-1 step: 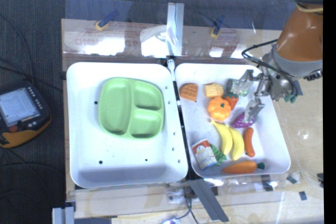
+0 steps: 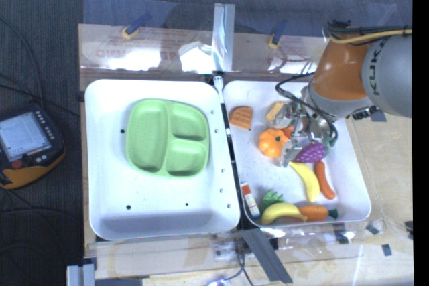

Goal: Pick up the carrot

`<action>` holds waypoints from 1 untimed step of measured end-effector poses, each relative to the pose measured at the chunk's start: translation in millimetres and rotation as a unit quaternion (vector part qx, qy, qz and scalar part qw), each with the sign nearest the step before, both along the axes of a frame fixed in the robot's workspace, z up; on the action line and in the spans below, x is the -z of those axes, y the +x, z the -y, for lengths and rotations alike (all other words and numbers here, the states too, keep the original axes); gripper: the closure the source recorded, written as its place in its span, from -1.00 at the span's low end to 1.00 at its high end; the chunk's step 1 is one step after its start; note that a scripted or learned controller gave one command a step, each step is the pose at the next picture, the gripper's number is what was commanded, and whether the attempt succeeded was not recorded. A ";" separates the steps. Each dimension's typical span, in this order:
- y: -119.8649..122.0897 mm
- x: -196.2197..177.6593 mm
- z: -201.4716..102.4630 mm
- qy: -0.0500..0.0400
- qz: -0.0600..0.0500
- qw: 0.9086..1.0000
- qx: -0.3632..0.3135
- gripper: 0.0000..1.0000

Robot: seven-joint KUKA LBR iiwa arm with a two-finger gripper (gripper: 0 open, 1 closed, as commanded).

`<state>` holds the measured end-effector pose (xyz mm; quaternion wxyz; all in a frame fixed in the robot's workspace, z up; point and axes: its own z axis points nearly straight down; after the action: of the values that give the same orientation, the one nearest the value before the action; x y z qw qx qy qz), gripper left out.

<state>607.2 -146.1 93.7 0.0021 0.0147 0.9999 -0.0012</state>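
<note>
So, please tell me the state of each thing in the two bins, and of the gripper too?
gripper: low in the right bin, beside the orange fruit, nothing seen held
carrot: lying flat by the near wall, leaves to the left
green plate: flat in the left bin, compartments bare
orange fruit: resting on the bin floor
purple grapes: lying beside the gripper
bananas: two, both lying flat

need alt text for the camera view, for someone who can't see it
A grey and orange robot arm's gripper hovers over toy food in the right bin, beside an orange and purple grapes. The carrot lies at the bin's near edge by a banana. The left bin holds a green tray.
</note>
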 end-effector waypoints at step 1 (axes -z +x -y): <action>-2.2 3.7 -34.7 -0.002 0.005 1.000 -0.029 -1.00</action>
<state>605.0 -111.4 90.0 0.0072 -0.0147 0.9999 -0.0035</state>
